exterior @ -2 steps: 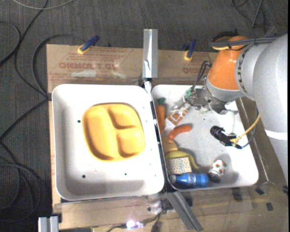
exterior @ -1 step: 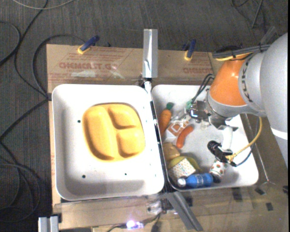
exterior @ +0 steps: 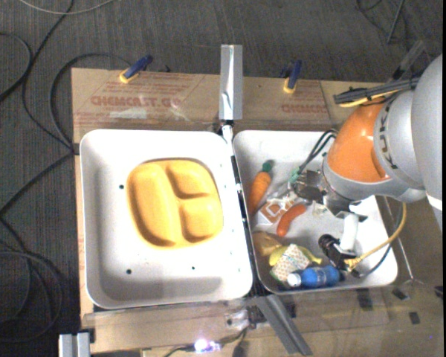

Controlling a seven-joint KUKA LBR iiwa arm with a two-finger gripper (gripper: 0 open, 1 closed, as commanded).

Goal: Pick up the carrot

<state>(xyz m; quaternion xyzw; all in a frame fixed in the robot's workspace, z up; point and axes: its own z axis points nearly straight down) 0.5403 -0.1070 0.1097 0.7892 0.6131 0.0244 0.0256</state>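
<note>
Pincer (fingers indistinct) near carrot.

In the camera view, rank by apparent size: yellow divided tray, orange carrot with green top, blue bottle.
1. Yellow divided plastic tray in the left white bin, by far the largest.
2. Orange carrot with green top and small blue bottle, both in the right bin, look about alike; I won't rank them.

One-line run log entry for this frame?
arm over right bin | carrot lying by left wall, not gripped | yellow tray in left bin
</note>
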